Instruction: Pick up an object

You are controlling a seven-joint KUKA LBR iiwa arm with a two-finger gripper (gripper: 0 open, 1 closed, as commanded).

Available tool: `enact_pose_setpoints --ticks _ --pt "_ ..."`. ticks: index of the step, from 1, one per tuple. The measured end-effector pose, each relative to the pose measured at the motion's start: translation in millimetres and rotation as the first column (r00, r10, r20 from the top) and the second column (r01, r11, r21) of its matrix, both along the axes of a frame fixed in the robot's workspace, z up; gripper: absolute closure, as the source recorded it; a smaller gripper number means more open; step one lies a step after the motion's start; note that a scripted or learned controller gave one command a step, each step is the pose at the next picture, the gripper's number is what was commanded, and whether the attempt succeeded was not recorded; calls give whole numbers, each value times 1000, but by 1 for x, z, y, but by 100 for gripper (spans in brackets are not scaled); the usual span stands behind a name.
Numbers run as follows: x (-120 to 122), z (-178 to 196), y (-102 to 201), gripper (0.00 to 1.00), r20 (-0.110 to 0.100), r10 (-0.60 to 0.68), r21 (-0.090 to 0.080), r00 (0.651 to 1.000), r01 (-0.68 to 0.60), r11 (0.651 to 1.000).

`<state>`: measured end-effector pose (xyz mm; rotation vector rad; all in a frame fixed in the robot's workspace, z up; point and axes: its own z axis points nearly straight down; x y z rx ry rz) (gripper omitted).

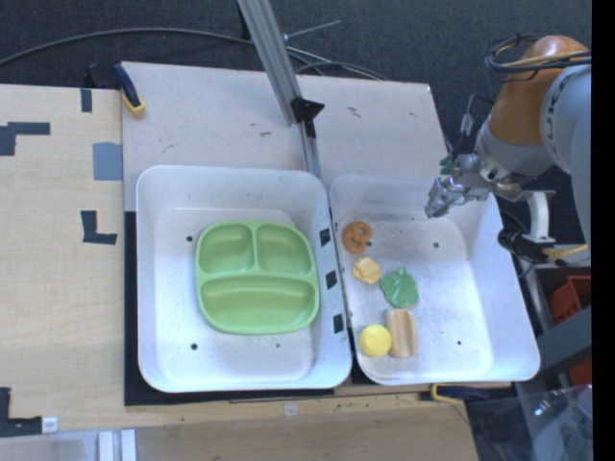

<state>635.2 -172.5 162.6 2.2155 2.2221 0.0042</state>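
Toy foods (384, 301) clustered; gripper (440, 203) apparently apart.

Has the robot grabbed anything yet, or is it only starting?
Only starting, it seems. The gripper is over the right bin's far edge, apart from the toys. The orange piece, green leaf and yellow ball lie untouched. Reaching, gripping and lifting all remain.

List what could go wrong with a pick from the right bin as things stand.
1. The food items are packed close: the yellow ball touches the hot dog, and the green leaf sits right beside the yellow cube. The fingers may nudge a neighbour or grab two.
2. The gripper hangs near the right bin's far wall, apart from every item; a straight descent would likely close on nothing.
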Motion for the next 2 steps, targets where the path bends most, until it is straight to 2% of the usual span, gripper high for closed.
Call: enact_pose_setpoints --ticks 2 --pt "-6 101 0 100 1 -1 -1 1000 1 1000"
